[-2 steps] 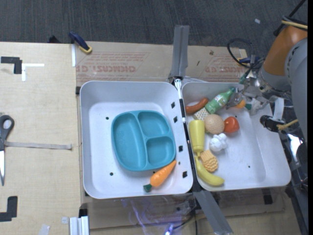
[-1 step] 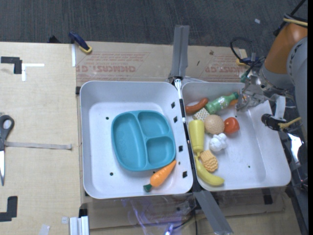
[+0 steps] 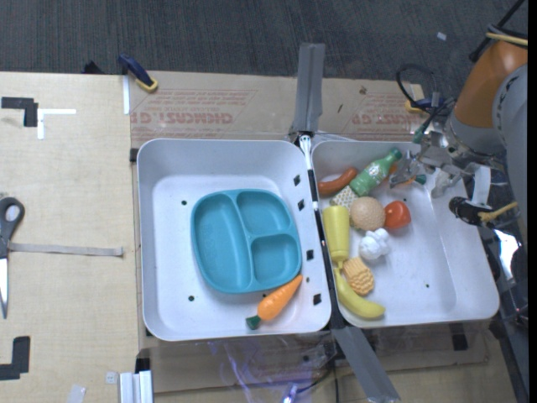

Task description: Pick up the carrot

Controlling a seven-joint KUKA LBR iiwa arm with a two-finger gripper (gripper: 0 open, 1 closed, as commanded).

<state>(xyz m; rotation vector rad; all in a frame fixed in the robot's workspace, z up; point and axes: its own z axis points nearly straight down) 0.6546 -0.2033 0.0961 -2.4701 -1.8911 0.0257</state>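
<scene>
Down in the left bin (image 3: 159,250), the carrot (image 3: 278,300) lies tilted against the near edge of the blue divided plate (image 3: 246,240), its green tip toward the bin's front wall. The gripper (image 3: 413,173) hovers well apart from it, over the far corner of the right bin (image 3: 453,284), just beside the green bottle (image 3: 375,171). Whether its jaws are parted or closed cannot be told. Nearby lie a banana (image 3: 359,300) and a tomato (image 3: 397,215).

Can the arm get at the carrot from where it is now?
Probably yes. The carrot lies uncovered in the left bin, beside the blue plate, nothing on top. The gripper sits over the right bin, so it must cross the divider.
</scene>
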